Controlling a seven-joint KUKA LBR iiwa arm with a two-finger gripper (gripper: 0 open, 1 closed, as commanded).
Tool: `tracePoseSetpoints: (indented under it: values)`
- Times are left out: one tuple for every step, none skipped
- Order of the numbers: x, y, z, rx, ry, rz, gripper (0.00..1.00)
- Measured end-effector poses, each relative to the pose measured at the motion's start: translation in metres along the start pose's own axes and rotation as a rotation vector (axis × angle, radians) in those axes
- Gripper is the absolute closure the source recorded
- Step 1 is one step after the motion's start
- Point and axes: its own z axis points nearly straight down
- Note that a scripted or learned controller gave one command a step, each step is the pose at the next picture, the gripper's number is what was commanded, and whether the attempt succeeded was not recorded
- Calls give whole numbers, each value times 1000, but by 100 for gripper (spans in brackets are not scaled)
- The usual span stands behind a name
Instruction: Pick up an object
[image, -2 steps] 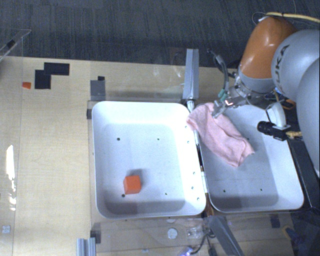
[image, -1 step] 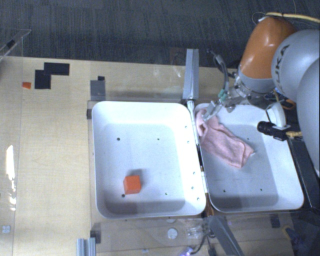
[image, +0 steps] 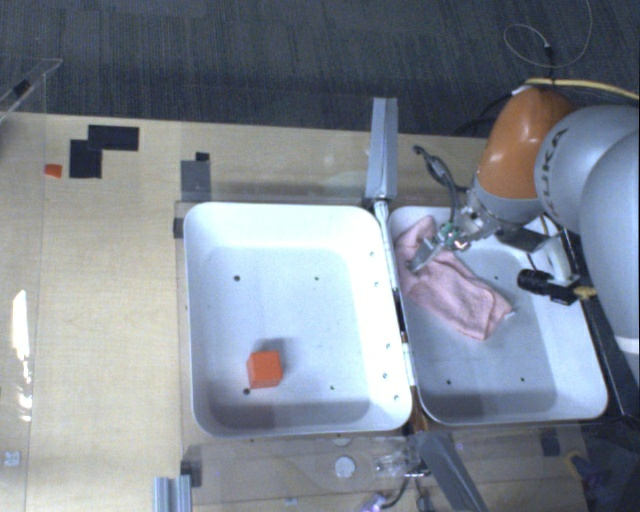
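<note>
A crumpled pink cloth (image: 455, 290) lies in the upper left part of the right bin (image: 520, 400). My gripper (image: 430, 252) reaches in from the right and sits low over the cloth's upper left end, touching or nearly touching it. Whether any cloth is caught in it cannot be made out. A small orange cube (image: 265, 369) rests in the lower left area of the left bin (image: 300, 240), far from the gripper.
A metal divider rail (image: 383, 150) runs between the two bins. The arm's orange band (image: 520, 140) and grey body (image: 600, 180) hang over the right bin's upper right corner. Black markers (image: 100, 148) sit on the bench at far left.
</note>
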Motion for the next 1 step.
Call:
tracePoseSetpoints:
  values:
    - [1, 4, -14, -8, -4, -6, 100]
